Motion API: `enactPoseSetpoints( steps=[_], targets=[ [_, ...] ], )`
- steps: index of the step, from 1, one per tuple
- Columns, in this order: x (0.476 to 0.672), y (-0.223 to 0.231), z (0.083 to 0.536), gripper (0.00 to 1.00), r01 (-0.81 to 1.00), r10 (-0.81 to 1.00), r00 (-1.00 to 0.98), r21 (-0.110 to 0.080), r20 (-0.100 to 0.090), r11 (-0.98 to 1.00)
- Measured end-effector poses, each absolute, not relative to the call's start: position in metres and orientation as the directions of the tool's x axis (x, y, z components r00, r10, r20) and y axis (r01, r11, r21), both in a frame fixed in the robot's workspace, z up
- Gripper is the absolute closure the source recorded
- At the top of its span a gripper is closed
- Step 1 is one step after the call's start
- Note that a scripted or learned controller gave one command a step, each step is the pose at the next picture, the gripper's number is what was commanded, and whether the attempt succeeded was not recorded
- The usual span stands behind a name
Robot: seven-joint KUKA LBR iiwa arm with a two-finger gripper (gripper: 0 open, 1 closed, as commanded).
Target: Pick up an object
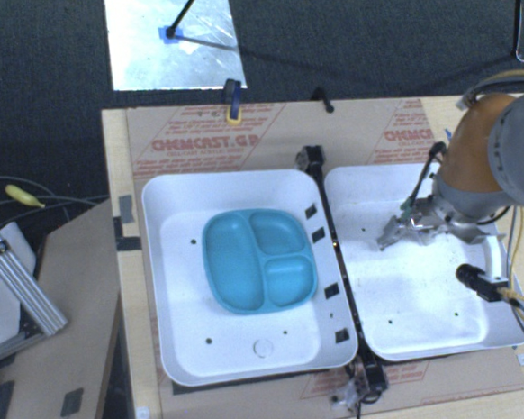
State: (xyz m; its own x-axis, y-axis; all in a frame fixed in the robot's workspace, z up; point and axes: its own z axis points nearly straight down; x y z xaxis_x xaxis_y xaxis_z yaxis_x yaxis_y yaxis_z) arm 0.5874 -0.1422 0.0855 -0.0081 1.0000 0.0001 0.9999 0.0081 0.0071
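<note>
A blue divided plate (255,259) lies flat in the middle of the left bin (168,216). A small, pale round thing (262,347) rests near that bin's front wall. My gripper (392,233) is low over the floor of the right bin (415,314), in its back half and pointing left toward the divider. It is well apart from the plate, and I see nothing held in it. The grey arm with its orange band (470,156) comes in from the right above it.
Black clips (318,236) line the divider between the two bins. A black fitting with cables (477,280) sits at the right bin's right side. Cardboard (211,140) lies under both bins. A metal frame (14,278) stands off the bench to the left.
</note>
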Motion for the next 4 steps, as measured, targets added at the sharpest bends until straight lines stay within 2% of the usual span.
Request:
enactPoseSetpoints(
  steps=[1, 2, 3, 4],
  targets=[
    [0.586, -0.145, 0.096, 1.0, 1.0, 1.0, -0.007, 0.006, -0.001, 0.007],
    [0.575, -0.037, 0.19, 1.0, 1.0, 1.0, -0.013, 0.008, 0.003, 0.013],
    [0.613, 0.026, 0.185, 1.0, 1.0, 1.0, -0.011, 0.005, 0.001, 0.011],
    [0.582, 0.065, 0.184, 1.0, 1.0, 1.0, -0.007, -0.001, 0.001, 0.007]
  ],
)
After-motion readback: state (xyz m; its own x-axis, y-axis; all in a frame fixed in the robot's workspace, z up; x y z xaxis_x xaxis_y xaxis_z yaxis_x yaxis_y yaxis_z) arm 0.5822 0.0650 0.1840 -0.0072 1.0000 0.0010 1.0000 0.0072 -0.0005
